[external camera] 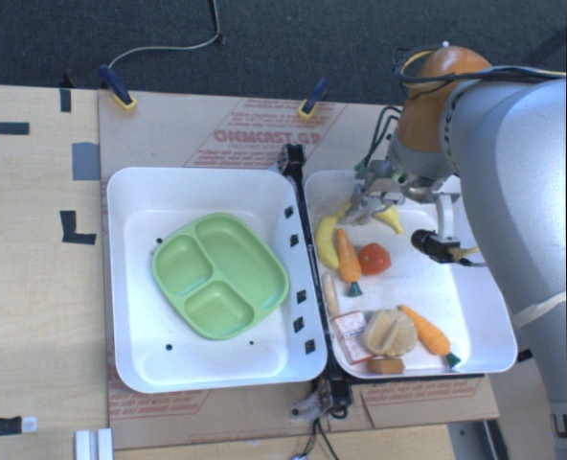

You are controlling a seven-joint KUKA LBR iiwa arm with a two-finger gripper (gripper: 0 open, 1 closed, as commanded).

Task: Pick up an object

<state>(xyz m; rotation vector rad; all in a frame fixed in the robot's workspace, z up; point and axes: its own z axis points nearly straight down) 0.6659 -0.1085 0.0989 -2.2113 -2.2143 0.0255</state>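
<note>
A: What lies in the right bin (485,324)?

B: Toy food. A yellow banana (328,241) curves along its left side, an orange carrot (348,257) lies across it, and a red tomato (374,258) sits just right of that carrot. Nearer the front are a tan bread roll (391,332), a second carrot (427,330) with a green tip, and a small red-and-white packet (350,334). A smaller yellow piece (390,219) lies at the far side, beside the pincer.

A: And the pincer (365,204)?

B: It hangs low over the far part of the right bin, just above the banana's far end and next to the small yellow piece. I cannot tell how far open it is, and nothing shows clearly between its fingers.

A: The left bin (130,286)?

B: It holds a light green divided tray (220,274) with three compartments, lying flat.

A: Any writing?

B: Red print on the cardboard sheet (255,137) over the worktop reads "CHEMCAST GP"; the smaller lines and the packet's label are too small to read
</note>
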